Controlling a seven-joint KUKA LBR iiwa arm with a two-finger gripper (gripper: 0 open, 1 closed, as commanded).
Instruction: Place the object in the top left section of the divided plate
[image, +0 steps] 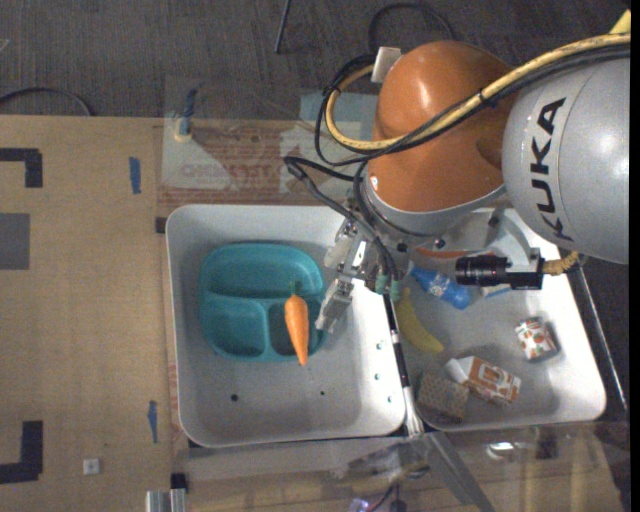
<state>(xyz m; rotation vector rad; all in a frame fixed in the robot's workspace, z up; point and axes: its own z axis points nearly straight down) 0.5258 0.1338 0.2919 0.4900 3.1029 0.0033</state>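
A teal divided plate (240, 300) lies in the left white bin (260, 410). An orange carrot (297, 328) rests at the plate's right side, lying across the right rim with its tip pointing toward the bin floor. My gripper (333, 305) hangs just to the right of the carrot, over the plate's right edge, close to the carrot but with a narrow gap showing between them. The carrot lies beside the gripper, not inside it. The arm's orange wrist (440, 120) looms above the divider between the bins.
The right bin (580, 390) holds a yellow banana (420, 330), a blue packet (440, 285), a small red-and-white carton (537, 340), an orange-and-white box (490, 378) and a brown block (443, 395). Black cables (330, 110) loop above the left bin.
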